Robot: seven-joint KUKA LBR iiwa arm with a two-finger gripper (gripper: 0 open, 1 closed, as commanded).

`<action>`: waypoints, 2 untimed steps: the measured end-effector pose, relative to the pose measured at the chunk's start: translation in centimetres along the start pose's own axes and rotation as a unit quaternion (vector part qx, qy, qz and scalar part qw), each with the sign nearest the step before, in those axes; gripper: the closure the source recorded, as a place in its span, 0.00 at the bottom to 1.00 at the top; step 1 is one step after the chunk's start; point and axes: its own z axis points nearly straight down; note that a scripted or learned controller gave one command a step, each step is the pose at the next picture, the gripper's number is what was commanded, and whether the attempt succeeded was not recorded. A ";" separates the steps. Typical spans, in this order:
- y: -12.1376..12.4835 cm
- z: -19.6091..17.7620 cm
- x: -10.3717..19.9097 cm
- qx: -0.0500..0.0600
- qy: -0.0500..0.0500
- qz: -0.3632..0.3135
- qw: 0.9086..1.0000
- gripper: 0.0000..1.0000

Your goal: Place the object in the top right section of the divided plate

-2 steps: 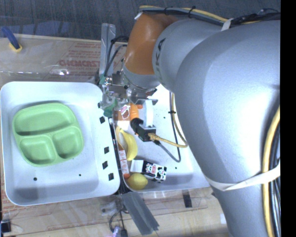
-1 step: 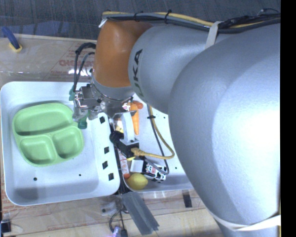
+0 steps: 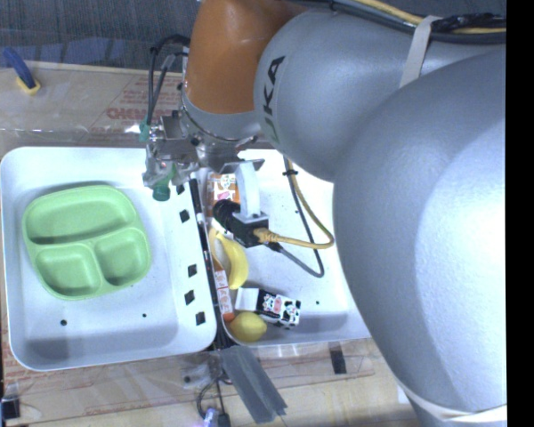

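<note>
Wooden bench top (image 3: pixel 62 92) under two shallow white bins side by side; dark carpet-like floor (image 3: pixel 80 7) along the top edge, a blue-and-yellow item (image 3: pixel 20 69) lying on the wood at upper left. Left bin (image 3: pixel 89 336): one green divided plate (image 3: pixel 87 241) with three sections, one long section toward the far side and two smaller ones toward the near side, nothing in any of them. Right bin (image 3: pixel 325 305): mostly covered by my arm (image 3: pixel 409 194), grey with the orange band (image 3: pixel 227 52) near the top of the view. Counted in the right bin: one banana (image 3: pixel 232 258) by the shared wall, one round yellow fruit (image 3: pixel 246 326), lemon-like, at the near corner, one small black-and-white patterned carton (image 3: pixel 278 307) just beside that fruit, one small package with an orange label (image 3: pixel 223 189) under my wrist. A yellow cable (image 3: pixel 294 241) loops from a black connector (image 3: pixel 238 225) above the banana. A row of black marks (image 3: pixel 192 269) runs down the rim between the bins. My pincer (image 3: pixel 165 181) sits over the far end of that rim, right by the plate's top right corner; metal hardware and a bit of teal show there, but I cannot tell how the tips stand or whether anything is between them. All objects I can make out lie in the right bin, apart from the plate. A grey bracket (image 3: pixel 254 382) sticks out at the near edge of the bench.
</note>
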 end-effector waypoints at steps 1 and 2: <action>0.0 -0.9 0.2 0.002 0.000 -0.005 1.000 1.00; -2.2 0.0 9.5 0.002 0.000 -0.070 0.998 1.00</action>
